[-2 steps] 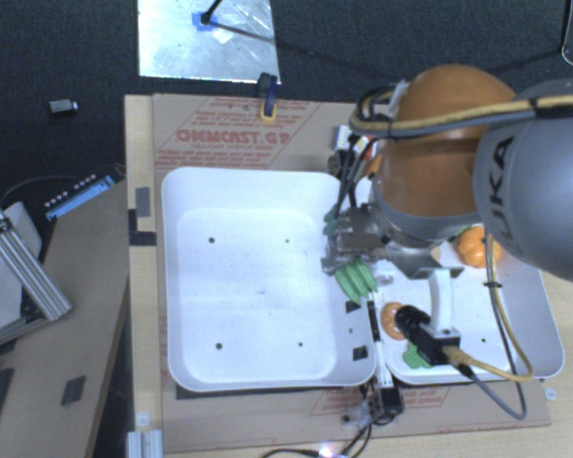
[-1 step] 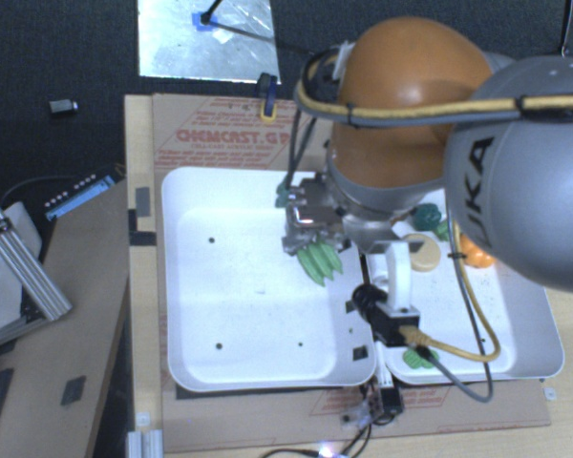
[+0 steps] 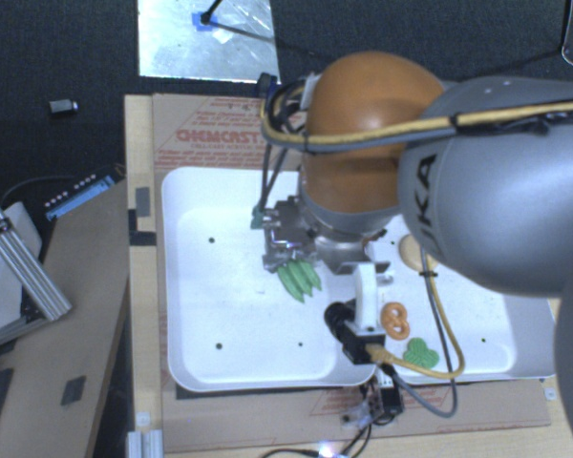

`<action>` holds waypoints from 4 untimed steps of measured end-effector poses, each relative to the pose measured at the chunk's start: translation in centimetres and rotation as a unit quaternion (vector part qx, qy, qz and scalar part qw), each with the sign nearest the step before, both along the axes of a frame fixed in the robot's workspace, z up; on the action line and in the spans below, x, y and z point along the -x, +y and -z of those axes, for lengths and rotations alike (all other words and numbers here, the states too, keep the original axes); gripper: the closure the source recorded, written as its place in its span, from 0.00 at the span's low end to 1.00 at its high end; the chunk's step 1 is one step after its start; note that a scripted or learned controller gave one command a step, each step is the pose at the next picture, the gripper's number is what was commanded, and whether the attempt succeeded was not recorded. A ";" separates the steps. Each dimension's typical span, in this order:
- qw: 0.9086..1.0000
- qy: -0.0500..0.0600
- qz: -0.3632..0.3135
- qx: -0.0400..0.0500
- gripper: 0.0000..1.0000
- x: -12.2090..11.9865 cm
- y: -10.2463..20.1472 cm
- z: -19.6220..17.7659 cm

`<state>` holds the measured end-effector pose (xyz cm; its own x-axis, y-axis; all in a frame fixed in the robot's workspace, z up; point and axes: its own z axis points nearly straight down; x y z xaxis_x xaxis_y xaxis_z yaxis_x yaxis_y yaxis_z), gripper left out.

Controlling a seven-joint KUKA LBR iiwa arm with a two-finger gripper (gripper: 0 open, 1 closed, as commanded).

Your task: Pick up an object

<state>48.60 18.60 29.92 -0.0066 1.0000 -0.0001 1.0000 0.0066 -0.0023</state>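
Claw over the green bundle
The gripper (image 3: 288, 256) sits just above-left of the green leafy toy (image 3: 301, 279), which slants down-right; its grip cannot be told.

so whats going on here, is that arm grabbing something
A grey KUKA arm with an orange band reaches in from the right and hangs low over the white bin. Its gripper sits right above a green ridged object on the bin floor. The wrist hides the fingers, so whether it has a grip cannot be told. An orange pretzel-shaped piece and a small green piece lie further right, untouched.
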 end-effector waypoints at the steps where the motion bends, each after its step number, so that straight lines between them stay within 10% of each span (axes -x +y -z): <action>1: 1.000 -0.004 0.001 -0.001 1.00 -0.1 -0.2 -6.2; 2: 1.000 -0.002 -0.001 -0.001 1.00 0.0 5.1 -5.1; 3: 1.000 -0.008 0.001 -0.004 1.00 -1.6 4.8 -18.0; 4: 1.000 -0.003 0.001 -0.001 1.00 0.0 4.8 -19.8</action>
<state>48.62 23.39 49.76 -0.0053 1.0000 0.0022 1.0000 0.0053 0.0039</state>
